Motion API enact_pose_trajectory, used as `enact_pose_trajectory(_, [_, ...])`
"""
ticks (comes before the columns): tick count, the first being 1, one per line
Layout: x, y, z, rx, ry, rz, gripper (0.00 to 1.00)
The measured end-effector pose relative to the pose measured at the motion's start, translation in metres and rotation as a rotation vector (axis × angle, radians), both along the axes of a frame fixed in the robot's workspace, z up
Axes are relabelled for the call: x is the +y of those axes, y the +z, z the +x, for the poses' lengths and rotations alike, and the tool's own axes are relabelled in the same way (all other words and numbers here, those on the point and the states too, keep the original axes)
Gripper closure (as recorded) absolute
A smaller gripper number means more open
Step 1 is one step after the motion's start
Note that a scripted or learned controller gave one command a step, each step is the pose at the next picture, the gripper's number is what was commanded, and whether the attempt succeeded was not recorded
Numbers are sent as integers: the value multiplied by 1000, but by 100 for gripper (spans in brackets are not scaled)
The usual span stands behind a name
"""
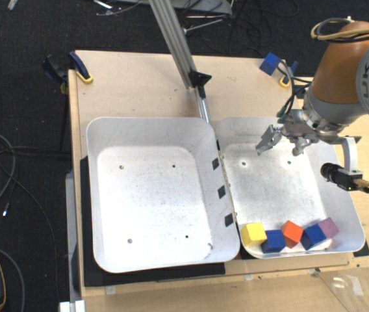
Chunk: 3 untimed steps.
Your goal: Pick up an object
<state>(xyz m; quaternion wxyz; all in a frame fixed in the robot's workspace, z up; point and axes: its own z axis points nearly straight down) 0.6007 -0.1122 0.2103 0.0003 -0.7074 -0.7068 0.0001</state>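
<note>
Several small blocks lie along the near edge of the right bin (340,203): a yellow block (253,233), a blue block (274,240), an orange block (292,232), a second blue block (314,236) and a pale purple block (329,227). My gripper (282,143) hangs over the far part of the right bin, well away from the blocks. Its two fingers are spread apart, and nothing sits between them.
The left bin (100,168) sits beside the right one. A slanted metal rail (171,34) runs down to the divide between the bins. Clamps (80,67) sit on the bench's far corners, with a blue clamp (272,62) at the far right.
</note>
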Motion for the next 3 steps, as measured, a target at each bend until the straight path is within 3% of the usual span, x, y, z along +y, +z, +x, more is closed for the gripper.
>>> enact_pose_trajectory(1, [0,10,1,-2,1,0,100])
enact_pose_trajectory(2, [-54,-69,11,6,-4,-2,100])
enact_pose_trajectory(3, [-51,-64,13,-1,0,-1,0])
